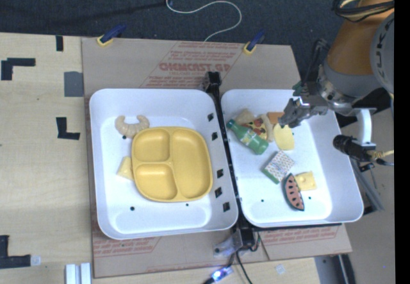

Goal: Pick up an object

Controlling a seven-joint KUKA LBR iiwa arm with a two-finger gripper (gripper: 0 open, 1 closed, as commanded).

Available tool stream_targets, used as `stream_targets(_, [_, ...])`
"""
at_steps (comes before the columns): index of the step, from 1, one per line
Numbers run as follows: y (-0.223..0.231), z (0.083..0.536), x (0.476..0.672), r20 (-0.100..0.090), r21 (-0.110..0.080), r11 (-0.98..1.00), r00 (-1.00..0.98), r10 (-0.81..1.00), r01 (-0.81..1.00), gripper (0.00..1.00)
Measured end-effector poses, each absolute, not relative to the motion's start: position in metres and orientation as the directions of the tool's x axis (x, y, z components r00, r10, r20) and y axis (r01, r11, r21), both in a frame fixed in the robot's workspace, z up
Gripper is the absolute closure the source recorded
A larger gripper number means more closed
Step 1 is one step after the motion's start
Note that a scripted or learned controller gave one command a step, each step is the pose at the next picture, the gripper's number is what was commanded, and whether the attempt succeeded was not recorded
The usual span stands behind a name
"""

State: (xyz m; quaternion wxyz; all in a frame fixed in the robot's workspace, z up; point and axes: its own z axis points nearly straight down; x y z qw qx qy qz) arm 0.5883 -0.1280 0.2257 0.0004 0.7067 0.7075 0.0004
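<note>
My gripper (289,117) hangs low over the upper middle of the right bin (336,202), just above a pale yellow rounded object (285,139). A small orange piece (274,117) lies right beside the gripper's tip. To the left, a green bottle (250,138) lies tilted, with a small colourful toy (258,124) and a beige piece (244,116) near it. Lower down are a checkered block (278,165), a watermelon slice (293,193) and a yellow cheese piece (307,181). Nothing is visibly held.
The left bin (102,167) holds a yellow divided plate (172,163), a tan curved pastry (131,125) and a yellow wedge (124,167). A black divider clip (213,80) sits between the bins. The arm (359,52) fills the upper right.
</note>
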Motion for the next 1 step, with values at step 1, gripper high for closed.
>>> stream_targets(1, [-0.0977,0.2334,0.5523,0.001,-0.002,0.003,-0.003,1.0,1.0,1.0])
